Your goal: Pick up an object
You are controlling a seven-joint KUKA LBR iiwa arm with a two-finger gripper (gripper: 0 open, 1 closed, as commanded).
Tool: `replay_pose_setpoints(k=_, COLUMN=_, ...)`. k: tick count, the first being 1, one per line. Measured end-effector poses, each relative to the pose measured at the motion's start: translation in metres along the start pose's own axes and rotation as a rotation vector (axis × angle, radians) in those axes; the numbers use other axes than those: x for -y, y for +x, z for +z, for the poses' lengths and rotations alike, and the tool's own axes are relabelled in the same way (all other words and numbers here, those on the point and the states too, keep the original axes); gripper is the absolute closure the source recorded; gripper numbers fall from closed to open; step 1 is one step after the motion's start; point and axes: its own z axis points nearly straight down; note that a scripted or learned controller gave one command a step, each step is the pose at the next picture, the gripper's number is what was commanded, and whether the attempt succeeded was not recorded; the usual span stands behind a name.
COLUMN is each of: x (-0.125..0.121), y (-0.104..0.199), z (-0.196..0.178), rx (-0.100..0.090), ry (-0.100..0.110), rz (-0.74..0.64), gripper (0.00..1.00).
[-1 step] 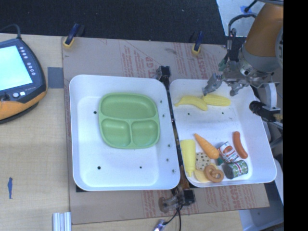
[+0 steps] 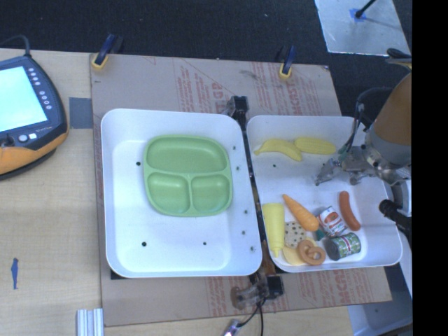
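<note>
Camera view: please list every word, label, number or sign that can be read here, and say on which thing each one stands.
No text here can be read with certainty.
Cardboard sheet: rows of red print, too blurred to read.
Two small cans: coloured labels, too small to read.
Handheld screen device: bright blank display, button marks too small to read.
Green divided plate and white bins: no text seen.

Toy foods (image 2: 308,222) lie scattered in right bin (image 2: 316,122); bananas, carrot, sausage, cans.
</note>
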Motion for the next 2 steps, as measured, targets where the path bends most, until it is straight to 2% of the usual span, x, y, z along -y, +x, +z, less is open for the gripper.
replay_pose_setpoints(k=1, x=0.044, y=0.001, z=-0.024, rx=0.000, ry=-0.001, rz=-0.002, gripper=0.00)
replay_pose_setpoints(k=2, x=0.044, y=-0.001, z=-0.034, rx=0.002, ry=0.002, rz=-0.006, gripper=1.00)
